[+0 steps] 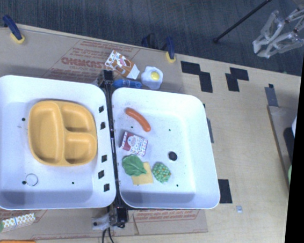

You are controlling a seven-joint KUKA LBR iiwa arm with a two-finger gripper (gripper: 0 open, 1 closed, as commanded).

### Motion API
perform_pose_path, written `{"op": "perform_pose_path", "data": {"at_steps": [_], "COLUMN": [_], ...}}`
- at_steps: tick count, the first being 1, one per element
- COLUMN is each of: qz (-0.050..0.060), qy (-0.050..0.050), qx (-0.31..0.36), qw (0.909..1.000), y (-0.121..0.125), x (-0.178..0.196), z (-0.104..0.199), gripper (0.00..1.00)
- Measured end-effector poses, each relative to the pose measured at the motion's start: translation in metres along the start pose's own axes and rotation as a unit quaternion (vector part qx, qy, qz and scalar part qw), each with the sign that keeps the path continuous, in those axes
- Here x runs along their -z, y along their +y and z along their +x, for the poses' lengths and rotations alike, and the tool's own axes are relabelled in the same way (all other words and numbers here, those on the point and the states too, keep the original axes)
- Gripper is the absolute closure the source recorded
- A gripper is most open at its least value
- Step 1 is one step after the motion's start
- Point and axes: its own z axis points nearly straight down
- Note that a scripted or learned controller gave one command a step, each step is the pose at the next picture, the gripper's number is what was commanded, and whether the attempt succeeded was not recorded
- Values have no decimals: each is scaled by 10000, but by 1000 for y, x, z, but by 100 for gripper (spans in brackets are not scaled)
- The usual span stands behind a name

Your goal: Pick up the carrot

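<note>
Carrot (pixel 137 119) lies near right bin's (pixel 205 151) far-left corner.

A pale, whitish gripper (pixel 279 30) of thin angular struts forms an open, skeletal frame, blurred.

Setting: robotics lab | evidence: black marker patches (pixel 200 75) sitting on bench (pixel 248 128) | clamps (pixel 13 28) gripping cardboard | toy food lying in white bin (pixel 206 145)
</note>
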Motion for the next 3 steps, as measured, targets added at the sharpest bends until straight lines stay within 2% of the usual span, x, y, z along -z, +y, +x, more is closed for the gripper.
{"op": "perform_pose_path", "data": {"at_steps": [1, 2, 3], "qz": [-26, -11, -7], "qy": [14, 7, 0], "qx": [1025, 1029, 2958], "qw": [9947, 9947, 9552], "y": [0, 0, 0], "x": [-103, -91, 0], "z": [1, 0, 0], "gripper": [100, 100, 100]}}
